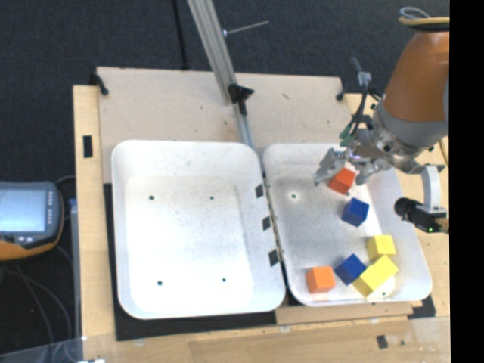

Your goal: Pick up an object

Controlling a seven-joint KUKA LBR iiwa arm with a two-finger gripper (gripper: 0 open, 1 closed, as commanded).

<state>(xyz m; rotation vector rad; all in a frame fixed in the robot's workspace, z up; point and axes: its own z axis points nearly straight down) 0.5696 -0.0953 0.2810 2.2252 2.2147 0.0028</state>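
- Tan bench (181,104) carries two white bins, on dark carpet (76,21).
- Tool (346,171) straddles an orange cube (342,181) in the right bin (302,225), fingers spread around it.
- Other cubes lie nearer the front.

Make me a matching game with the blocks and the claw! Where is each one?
Things:
1. claw
2. orange block near the bin's front edge
3. lone blue block
4. left bin

Places:
A. beside the bin with the blocks
B. between the red-orange block and the yellow blocks
C. around the red-orange block
D. left of the other blue block

Pairs: 1-C, 2-D, 3-B, 4-A
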